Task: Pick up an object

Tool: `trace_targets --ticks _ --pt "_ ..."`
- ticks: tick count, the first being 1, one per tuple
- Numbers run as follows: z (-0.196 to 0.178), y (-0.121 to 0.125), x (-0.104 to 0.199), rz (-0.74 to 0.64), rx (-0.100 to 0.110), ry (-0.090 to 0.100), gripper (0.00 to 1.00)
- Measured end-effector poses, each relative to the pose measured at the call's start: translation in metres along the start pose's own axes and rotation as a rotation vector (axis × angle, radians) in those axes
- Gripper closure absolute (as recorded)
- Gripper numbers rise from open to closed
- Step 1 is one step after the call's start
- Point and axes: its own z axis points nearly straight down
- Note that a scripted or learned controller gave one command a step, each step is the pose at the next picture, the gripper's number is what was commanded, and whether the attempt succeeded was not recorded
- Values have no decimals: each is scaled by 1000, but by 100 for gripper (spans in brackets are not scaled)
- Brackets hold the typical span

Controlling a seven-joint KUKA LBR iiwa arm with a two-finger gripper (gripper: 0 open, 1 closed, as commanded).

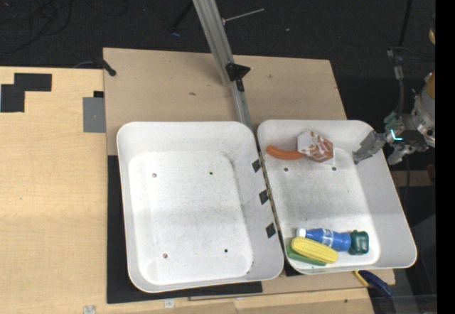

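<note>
The right bin [377, 192] holds an orange sausage-shaped piece [284, 153] and a red and white packet [316, 146] near its far edge. A yellow corn cob [313, 251] and a blue bottle with a green cap [338, 240] lie at its near edge. My gripper [382, 146] hovers over the bin's far right rim, well to the right of the packet. Its two dark fingers [367, 144] stand apart with nothing between them.
The left bin [142, 163] lies beside the right one on the tan bench. A slanted aluminium rail [213, 32] rises behind the bins. Black clips [264, 196] sit along the divide between the bins.
</note>
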Motion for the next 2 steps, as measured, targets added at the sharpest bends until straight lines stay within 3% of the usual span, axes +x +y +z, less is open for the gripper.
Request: trace_targets --ticks 1,2 --pt "-2 1 0 -1 -4 -1 0" --pt "52 6 -8 1 1 0 0"
